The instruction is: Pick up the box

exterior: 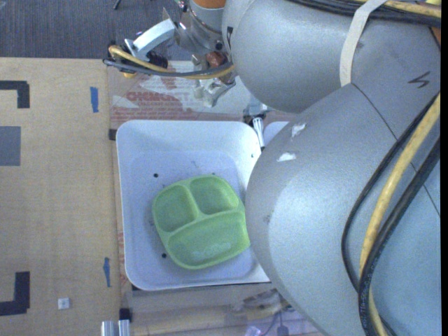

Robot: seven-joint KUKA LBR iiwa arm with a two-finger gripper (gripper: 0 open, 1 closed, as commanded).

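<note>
The tool (210, 82) is seen above the white bin (133, 187) holding a green plate (199, 222), its grip cannot be told, and the box should be located first.

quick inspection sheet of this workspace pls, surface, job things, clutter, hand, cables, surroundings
surface: white bin sits on a tan bench top marked with black corner marks and blue tape pieces; a second bin's edge peeks out beside the arm.
job's things: no box seen; the arm covers most of the right side.
clutter: green divided plate lies flat in the white bin, three compartments up.
hand: hand hangs above the far rim of the white bin; its finger state cannot be judged.
cables: yellow and black cables loop off the wrist; more yellow and black hoses run along the arm.
surroundings: dark floor beyond the bench; printed cardboard behind the bin.
</note>
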